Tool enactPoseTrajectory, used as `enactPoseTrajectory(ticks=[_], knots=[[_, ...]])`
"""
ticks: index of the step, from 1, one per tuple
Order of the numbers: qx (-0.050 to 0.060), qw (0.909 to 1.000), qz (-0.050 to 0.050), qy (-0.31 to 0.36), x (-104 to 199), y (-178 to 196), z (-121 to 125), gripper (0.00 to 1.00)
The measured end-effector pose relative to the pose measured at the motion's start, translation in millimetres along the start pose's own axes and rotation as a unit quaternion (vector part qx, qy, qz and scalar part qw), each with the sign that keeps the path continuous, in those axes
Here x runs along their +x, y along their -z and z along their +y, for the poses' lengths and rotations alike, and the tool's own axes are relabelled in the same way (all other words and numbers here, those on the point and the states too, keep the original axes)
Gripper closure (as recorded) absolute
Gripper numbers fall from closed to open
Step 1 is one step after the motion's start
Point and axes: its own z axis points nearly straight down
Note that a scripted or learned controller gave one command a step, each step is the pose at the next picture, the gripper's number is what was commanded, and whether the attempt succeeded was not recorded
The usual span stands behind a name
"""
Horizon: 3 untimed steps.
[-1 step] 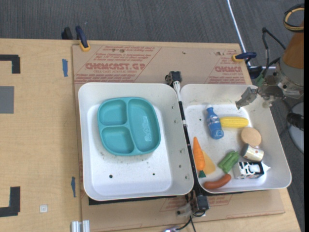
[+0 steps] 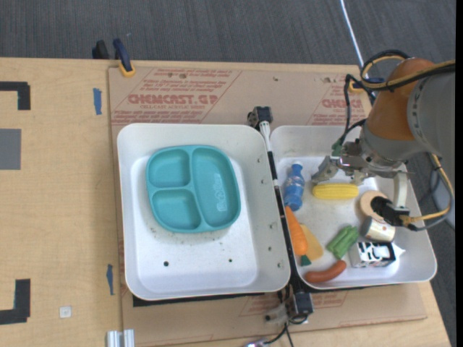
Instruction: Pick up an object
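The left bin [image 2: 137, 194] holds a teal divided plate [image 2: 194, 189]. In the right bin [image 2: 419, 259], a blue bottle [image 2: 294, 184] lies left of the gripper [image 2: 340, 168], its long axis running up and down the view, cap at the far end. Below it an orange carrot [image 2: 295, 233] slants toward the near wall. The fingers are spread open, holding nothing; the yellow corn cob [image 2: 335, 191] lies just below their tips, its long axis left to right. Further down sit a green pepper [image 2: 341, 241], a red sausage [image 2: 325, 272], and a tape roll [image 2: 375, 206].
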Motion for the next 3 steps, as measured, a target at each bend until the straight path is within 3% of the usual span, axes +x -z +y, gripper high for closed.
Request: enactPoseTrajectory(ticks=[1,2,3], knots=[[0.001,0.9956,0.001,0.094,4,1,-79,0.0],[-0.003,0.9956,-0.001,0.093,3,12,-77,1.0],[0.001,0.9996,0.0,-0.029,43,99,-138,1.0]])
